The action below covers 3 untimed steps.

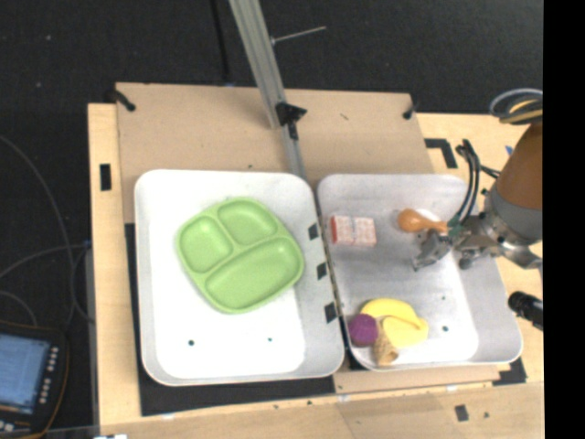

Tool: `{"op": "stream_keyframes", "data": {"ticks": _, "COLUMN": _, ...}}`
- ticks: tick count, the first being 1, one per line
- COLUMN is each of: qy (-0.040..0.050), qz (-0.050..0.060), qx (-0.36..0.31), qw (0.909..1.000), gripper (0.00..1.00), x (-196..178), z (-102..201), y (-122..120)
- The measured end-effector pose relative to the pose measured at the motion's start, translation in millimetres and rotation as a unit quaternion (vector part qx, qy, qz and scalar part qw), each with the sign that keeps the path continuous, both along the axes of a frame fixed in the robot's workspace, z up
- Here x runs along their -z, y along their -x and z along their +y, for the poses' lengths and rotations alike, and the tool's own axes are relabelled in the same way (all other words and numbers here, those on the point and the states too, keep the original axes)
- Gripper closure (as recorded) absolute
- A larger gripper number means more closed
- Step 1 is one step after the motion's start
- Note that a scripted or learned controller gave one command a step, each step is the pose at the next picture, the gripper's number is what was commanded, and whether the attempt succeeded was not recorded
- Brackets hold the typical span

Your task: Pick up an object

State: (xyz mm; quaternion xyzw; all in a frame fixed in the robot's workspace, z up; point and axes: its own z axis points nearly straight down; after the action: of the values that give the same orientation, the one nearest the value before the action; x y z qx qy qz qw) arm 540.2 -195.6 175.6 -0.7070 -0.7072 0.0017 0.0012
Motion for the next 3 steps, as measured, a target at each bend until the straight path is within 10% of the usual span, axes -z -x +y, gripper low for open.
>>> {"op": "stream_keyframes", "data": {"ticks": 2, "qy": 0.0005, "qz": -0.001, "qx": 0.001, "qw": 1.0000, "gripper": 0.00, "x": 75.9, "z": -11.3, "y": 6.3}}
{"op": "stream_keyframes", "data": {"ticks": 3, "qy": 0.0008, "qz": -0.004, "qx": 0.003, "qw": 1.0000, "gripper": 1.00, "x": 63.4, "z": -12.4, "y": 5.0}}
